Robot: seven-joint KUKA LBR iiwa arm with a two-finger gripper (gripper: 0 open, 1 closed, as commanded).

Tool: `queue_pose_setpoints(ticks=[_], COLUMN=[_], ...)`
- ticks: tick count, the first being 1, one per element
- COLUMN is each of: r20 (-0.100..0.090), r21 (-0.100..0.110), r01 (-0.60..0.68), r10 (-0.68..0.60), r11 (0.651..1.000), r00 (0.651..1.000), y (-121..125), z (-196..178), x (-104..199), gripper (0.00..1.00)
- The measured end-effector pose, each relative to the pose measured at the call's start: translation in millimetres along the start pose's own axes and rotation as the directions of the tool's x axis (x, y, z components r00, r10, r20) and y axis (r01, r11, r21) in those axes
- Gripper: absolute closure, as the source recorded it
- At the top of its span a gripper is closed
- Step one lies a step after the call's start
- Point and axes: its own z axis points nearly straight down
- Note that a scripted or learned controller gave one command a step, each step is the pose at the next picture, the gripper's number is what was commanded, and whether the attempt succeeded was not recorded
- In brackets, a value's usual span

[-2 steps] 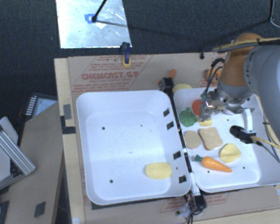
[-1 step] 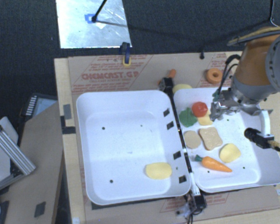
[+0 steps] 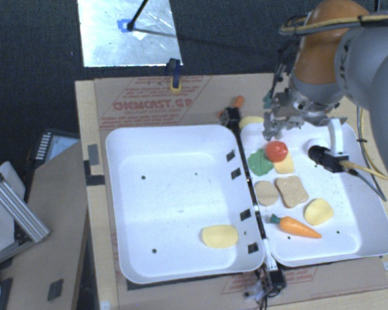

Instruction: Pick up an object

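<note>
Plainly, the pick is not yet made: nothing shows lifted out of either bin. In the left bin (image 3: pixel 147 154) a single yellow lump (image 3: pixel 219 236) lies near the front right corner, well apart from the arm. Across the divider, the right bin (image 3: pixel 368 237) carries a green leaf piece (image 3: pixel 259 163), a tan round (image 3: pixel 266 192) and a red tomato (image 3: pixel 276 151). The gripper (image 3: pixel 272 130) hangs just behind the tomato, which I take as the likeliest target. How far open it is I cannot tell, and nothing is seen held. Further right lie a yellow cheese square (image 3: pixel 285 166) touching the tomato, a bread slice (image 3: pixel 292 191), a carrot (image 3: pixel 297 226) and a yellow lemon-like piece (image 3: pixel 318 211). Descent, closing and lifting all seem left to do.
</note>
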Motion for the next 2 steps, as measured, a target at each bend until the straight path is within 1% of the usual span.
queue_pose_setpoints(ticks=[1,2], r20=[-0.001,-0.001], r21=[-0.005,-0.012], r01=[-0.001,-0.002], r10=[0.001,0.002], r11=[1.000,1.000], r00=[1.000,1.000], y=[4,4], z=[-104,-338], x=[50,101], gripper=[1.00,1.00])
